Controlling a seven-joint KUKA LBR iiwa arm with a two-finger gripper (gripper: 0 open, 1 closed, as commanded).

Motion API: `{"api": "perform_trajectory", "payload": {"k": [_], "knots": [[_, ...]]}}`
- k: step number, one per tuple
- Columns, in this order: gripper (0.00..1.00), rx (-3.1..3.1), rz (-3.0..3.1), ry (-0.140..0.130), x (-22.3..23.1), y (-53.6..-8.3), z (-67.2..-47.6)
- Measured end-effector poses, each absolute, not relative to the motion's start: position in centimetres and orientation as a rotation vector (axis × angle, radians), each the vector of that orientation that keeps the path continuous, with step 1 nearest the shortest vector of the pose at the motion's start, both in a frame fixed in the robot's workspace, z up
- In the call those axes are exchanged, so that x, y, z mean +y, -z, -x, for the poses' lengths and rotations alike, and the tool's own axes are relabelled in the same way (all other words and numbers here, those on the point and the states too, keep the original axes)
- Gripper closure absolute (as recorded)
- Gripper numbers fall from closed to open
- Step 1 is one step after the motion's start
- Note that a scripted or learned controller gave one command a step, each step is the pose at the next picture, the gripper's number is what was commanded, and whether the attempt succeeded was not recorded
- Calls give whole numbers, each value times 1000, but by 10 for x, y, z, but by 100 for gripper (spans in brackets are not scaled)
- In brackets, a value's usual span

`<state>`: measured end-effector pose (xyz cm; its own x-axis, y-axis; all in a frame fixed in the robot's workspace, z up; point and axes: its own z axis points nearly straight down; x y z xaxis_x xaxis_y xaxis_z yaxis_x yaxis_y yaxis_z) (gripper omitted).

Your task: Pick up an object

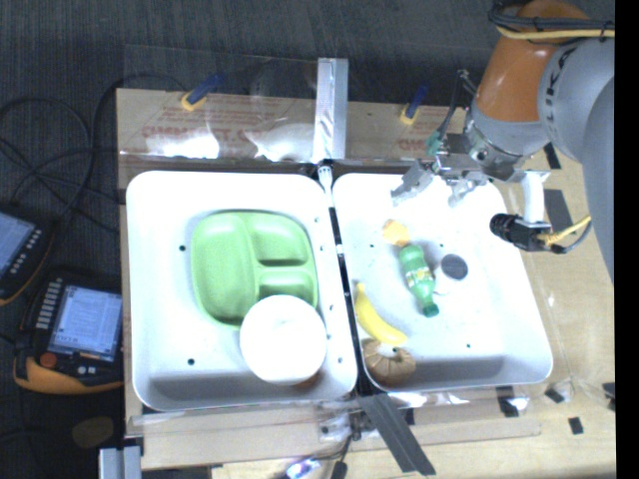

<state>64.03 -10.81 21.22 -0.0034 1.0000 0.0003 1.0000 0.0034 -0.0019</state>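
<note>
Camera view: the hand [435, 187] hangs spread and unladen, above the green bottle [417, 277] lying below it.

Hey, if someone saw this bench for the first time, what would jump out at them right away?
Probably the big green divided tray in the left bin, with a white round plate overlapping its near corner. Next, the grey and orange arm at upper right, its gripper above the far side of the right bin, where a green bottle and a banana lie.
</note>
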Motion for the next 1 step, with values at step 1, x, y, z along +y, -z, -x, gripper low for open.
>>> {"api": "perform_trajectory", "payload": {"k": [1], "knots": [[0, -2413, 2012, 0, -102, -94, -631]]}}
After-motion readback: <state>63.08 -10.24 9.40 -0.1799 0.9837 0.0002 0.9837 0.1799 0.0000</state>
